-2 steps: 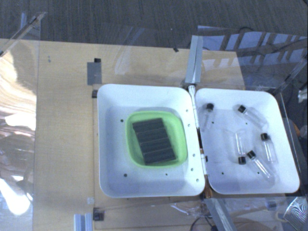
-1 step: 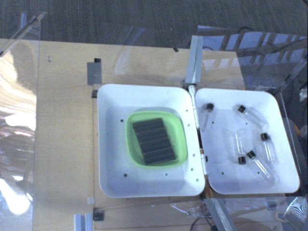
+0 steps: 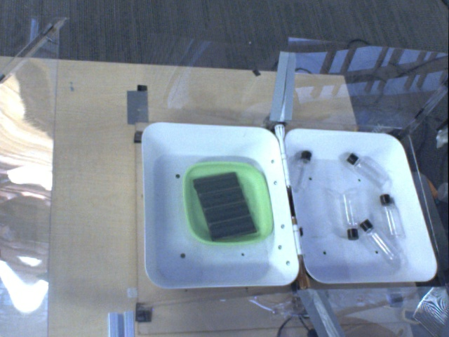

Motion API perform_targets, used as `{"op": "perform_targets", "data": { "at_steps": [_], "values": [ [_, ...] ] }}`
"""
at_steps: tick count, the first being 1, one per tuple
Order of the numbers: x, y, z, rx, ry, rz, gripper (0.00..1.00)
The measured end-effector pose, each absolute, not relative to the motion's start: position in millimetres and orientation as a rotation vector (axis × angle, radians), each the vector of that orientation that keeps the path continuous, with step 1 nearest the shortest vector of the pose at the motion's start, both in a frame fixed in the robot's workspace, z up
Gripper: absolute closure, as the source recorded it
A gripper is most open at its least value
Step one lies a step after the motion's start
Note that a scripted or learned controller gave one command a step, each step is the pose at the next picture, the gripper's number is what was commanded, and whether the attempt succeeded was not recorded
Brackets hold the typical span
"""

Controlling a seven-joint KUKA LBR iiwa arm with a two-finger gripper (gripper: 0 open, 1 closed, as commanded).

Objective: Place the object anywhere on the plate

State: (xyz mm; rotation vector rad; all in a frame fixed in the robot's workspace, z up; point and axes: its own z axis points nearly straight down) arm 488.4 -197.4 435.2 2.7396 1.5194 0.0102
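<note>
Far left, bench top: a pale wooden bench (image 3: 84, 188) is seen, overlaid by a clear sheet with bright reflections along its left side.
Behind the bench: dark grey carpet (image 3: 175, 12) is visible across the top of the view.
Bracket: a small grey metal bracket (image 3: 138, 106) is fixed to the bench just beyond the left bin's far left corner.
Left bin: a shallow white bin (image 3: 158, 258) with rounded corners is set on the bench, touching the right bin along its right edge.
Plate: a lime-green, rounded-square plate (image 3: 193, 188) is placed near the middle of the left bin, flat on its floor.
Task object: a dark grey ribbed rectangular slab (image 3: 224, 206) is laid flat on the plate, within its rim, turned slightly off square to the bin, with the ribs running across its short side.
Divider: a grey metal bar (image 3: 283, 90) is mounted beyond the seam between the two bins.
Right bin: a second shallow white bin (image 3: 330, 265) is set beside the first.
Right bin contents: several clear vials with black caps (image 3: 391, 220) are scattered on their sides, mostly in the right half, with one (image 3: 306, 156) near the far left corner.
Gripper state: cannot be told from this view.
</note>
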Motion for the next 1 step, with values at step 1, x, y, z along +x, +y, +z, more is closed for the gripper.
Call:
{"op": "perform_targets", "data": {
  "at_steps": [1],
  "values": [
    [488.4,-198.1,436.4,2.793,1.419,0.012,0.00]
  ]
}}
